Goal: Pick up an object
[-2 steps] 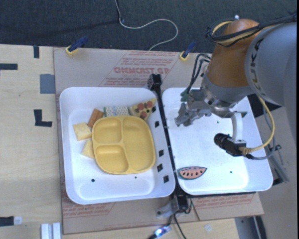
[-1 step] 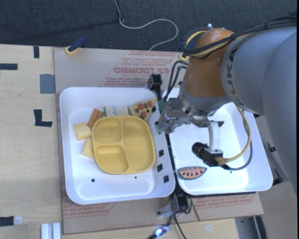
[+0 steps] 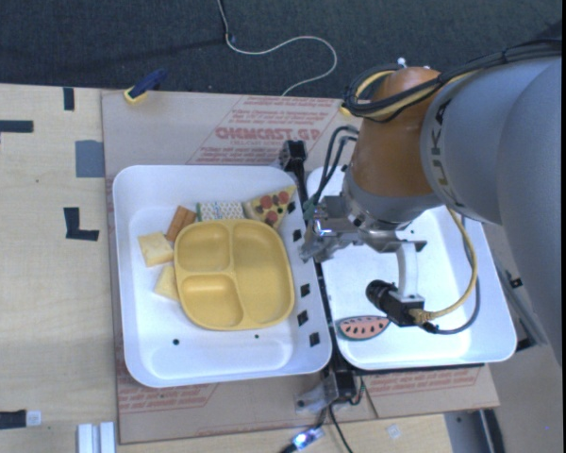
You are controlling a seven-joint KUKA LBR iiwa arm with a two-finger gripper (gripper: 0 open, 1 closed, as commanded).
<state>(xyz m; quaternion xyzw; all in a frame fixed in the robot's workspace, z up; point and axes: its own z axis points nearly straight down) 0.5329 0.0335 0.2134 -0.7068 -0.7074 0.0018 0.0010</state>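
The big grey arm [image 3: 491, 130] runs off the right side and covers much of the right bin [image 3: 453, 343]. The yellow plate [image 3: 234, 274] lies on top of some crackers [image 3: 157, 249], so just their edges peek out. A small colourful thing [image 3: 272, 206] behind the plate is too tiny to name. The gripper [image 3: 313, 239] is tucked under the orange wrist [image 3: 396, 140].

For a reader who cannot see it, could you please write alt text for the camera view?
A grey and orange robot arm reaches in from the right over the right white bin, where a watermelon slice toy lies near the front edge. The left white bin holds a yellow divided plate among small toy foods.
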